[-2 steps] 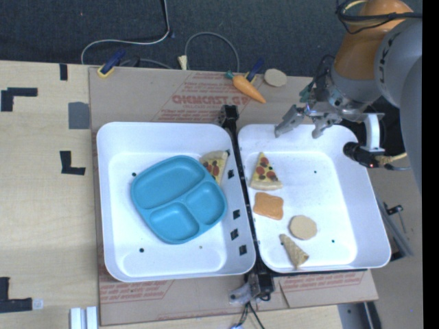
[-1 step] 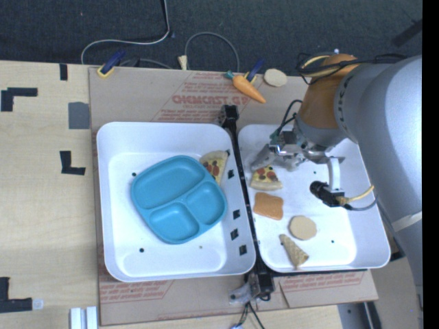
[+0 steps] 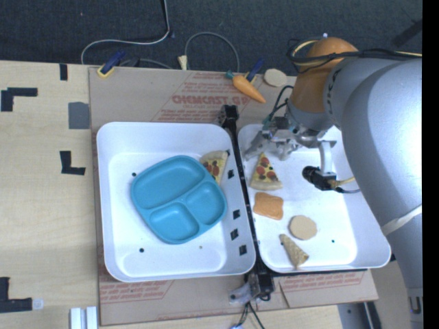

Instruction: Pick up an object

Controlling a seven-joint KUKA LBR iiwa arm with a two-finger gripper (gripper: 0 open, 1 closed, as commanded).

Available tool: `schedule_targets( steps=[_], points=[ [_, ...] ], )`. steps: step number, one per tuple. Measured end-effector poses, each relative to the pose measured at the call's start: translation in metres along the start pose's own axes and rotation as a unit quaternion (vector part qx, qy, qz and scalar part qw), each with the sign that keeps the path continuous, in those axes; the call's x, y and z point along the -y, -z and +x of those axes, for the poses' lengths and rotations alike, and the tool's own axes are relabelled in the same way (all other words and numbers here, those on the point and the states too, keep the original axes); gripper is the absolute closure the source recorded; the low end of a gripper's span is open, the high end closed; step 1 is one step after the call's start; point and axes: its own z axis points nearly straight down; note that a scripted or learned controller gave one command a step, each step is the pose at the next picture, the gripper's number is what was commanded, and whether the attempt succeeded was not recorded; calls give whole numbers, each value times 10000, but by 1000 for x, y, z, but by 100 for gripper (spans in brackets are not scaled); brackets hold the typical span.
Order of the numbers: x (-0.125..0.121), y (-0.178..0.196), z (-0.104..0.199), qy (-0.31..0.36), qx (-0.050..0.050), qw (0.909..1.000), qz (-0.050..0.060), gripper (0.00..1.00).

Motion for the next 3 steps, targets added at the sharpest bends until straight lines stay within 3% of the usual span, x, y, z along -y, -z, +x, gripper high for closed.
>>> schedule_targets(
  steps=[1, 2, 3],
  points=[
    [17, 1, -15, -21, -19, 10000, -49, 0],
    [30, 1, -2, -17, -8, 10000, -53, 0],
    [-1, 0, -4, -9, -19, 10000, -27, 0]
  ],
)
